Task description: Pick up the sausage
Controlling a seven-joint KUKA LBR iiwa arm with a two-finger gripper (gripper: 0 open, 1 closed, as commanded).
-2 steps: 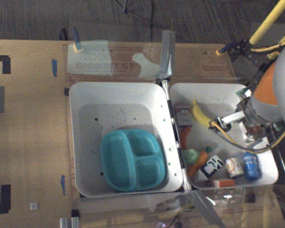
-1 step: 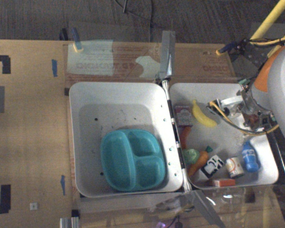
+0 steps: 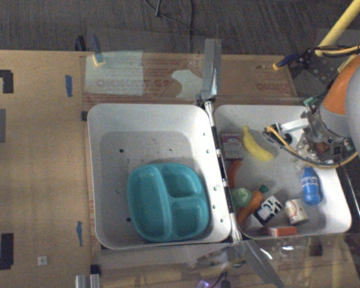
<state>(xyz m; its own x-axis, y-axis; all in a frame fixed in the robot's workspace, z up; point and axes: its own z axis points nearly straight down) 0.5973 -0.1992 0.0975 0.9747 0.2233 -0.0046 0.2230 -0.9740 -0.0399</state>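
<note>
Sausage lying in the right bin, pressed close along that bin's left wall, just below a small pink box and just above a green round thing and a carrot. Reddish, slim, partly tucked against the wall, so only a narrow strip visible. Long axis running roughly top to bottom of the frame, nearly parallel to the wall.

Gripper hanging over the upper right part of the same bin, wrapped in yellow cables, beneath the grey arm with its orange band. Released or clenched: cannot tell, tip lost among cables and wrist hardware. Nothing seen held.

From the gripper, sausage lying to the left and a little lower in the frame, across the width of the bin, well apart. Banana sitting between the two, nearer the sausage; blue bottle just below the gripper.

Judgement: still at the approach step, nothing grasped yet. Next move likely calling for travel leftward over the banana, then a descent with the closing direction set across the sausage's short width. Wall right beside it leaving little room on that side; a risk of scraping the wall or nudging the pink box
</note>
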